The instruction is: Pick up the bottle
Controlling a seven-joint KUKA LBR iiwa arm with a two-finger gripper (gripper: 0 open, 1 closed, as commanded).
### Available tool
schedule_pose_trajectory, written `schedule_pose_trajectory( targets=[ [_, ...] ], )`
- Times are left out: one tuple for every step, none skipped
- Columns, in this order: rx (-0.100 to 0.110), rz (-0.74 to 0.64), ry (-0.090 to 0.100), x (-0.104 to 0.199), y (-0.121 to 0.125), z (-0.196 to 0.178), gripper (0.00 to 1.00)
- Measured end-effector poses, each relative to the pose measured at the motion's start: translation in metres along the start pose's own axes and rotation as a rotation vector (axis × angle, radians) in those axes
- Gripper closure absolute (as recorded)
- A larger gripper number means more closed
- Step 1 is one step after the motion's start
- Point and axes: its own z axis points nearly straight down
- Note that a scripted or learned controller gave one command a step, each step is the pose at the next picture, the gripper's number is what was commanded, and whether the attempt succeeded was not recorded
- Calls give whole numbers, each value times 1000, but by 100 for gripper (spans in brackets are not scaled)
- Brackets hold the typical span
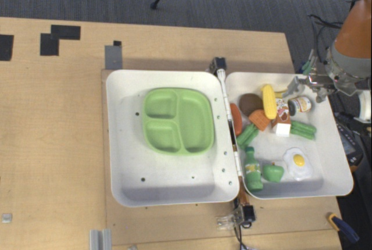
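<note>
The green bottle (252, 168) with a yellow-green label lies in the right bin (337, 185), along its left wall near the front, its cap pointing to the back. My gripper (306, 90) hangs over the back right of that bin, far from the bottle, just behind a small brown-lidded jar (300, 106). Its fingers stand open with nothing between them. The grey arm with its orange band (354, 34) comes in from the right.
Beside the bottle sit a green pepper (272, 172) and a fried egg (298, 160). Further back lie a corn cob (268, 100), a green cucumber (303, 129), a white cube (282, 129) and brown, red and orange toys. The left bin (125, 185) holds a green divided plate (177, 121).
</note>
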Motion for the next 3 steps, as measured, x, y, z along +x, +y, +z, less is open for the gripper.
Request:
schedule_pose_trajectory(
  targets=[
    [2,92,2,69,-30,37,0],
    [3,205,2,127,-85,18,0],
    [4,409,1,143,-124,19,0]
  ],
)
